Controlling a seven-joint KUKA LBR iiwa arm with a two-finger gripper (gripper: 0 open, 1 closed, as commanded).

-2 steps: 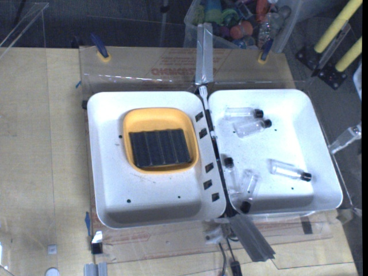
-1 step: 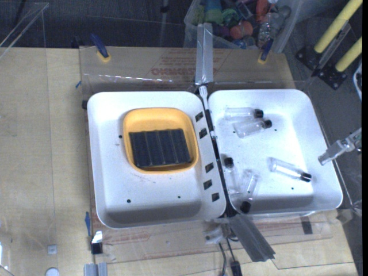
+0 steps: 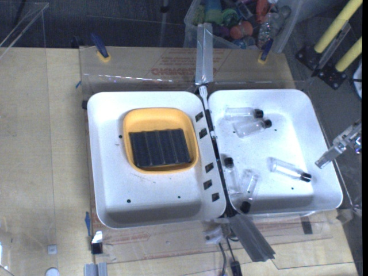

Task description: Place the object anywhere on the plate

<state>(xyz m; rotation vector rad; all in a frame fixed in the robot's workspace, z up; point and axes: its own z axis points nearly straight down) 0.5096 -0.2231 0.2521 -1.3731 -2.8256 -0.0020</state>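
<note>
Fingers perhaps just beside vial

Little of the robot is in view — just its gripper at the right edge of the camera view. It is bare metal, silvery grey with bright highlights, built of small blocky parts. One slim finger tapers to a blunt, darker tip. Behind it sits a chunkier pale body with dark gaps between its pieces — too blurred to make out screws or markings.
</note>
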